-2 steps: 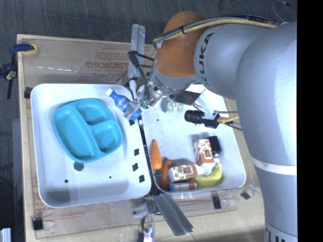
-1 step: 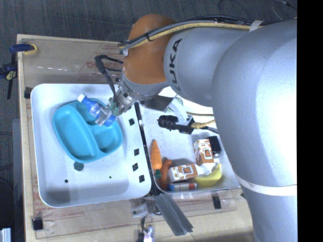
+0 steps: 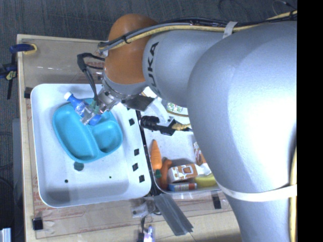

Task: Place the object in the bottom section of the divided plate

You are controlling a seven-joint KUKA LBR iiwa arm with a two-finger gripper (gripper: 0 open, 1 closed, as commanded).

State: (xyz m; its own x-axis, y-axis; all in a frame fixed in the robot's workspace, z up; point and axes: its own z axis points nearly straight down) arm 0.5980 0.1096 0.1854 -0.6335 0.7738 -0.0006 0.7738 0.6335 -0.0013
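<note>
A blue divided plate lies in the left white bin, with a large section on its left and a smaller one on its right. A small clear bottle with a blue cap hangs tilted over the plate's upper rim, cap pointing up-left. My gripper reaches down from the orange-banded wrist and is shut on the bottle's lower end, just above the ridge between the sections.
A small dark teal piece sits on the left bin's floor below the plate. The right bin holds a carrot, a small printed box and several other items. The arm covers much of the right bin.
</note>
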